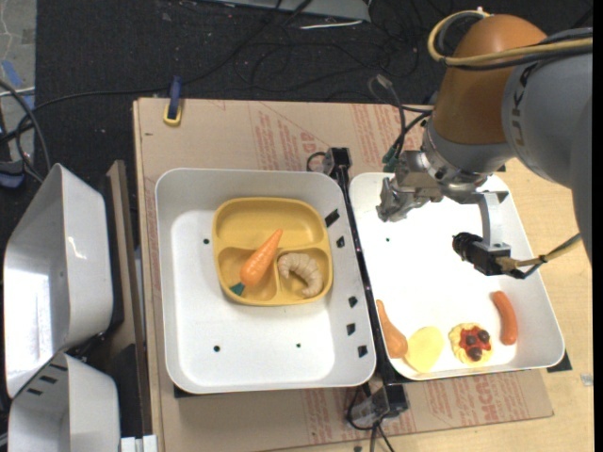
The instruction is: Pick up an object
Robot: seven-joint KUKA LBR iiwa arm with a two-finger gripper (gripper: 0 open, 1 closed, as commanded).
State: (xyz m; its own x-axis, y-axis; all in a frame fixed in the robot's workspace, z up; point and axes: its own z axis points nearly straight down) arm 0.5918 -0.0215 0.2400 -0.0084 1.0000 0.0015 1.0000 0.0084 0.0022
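Camera view, carrot (261, 258) beside shrimp (302, 273)

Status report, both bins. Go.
Hand over right bin, far corner, holding nothing seen. Sausage, chip, small tart, carrot stick along near edge. Left bin: yellow plate with carrot, shrimp. Path clear.

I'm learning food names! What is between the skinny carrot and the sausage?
In the camera view, a yellow chip and a small tart lie between the skinny carrot and the sausage.
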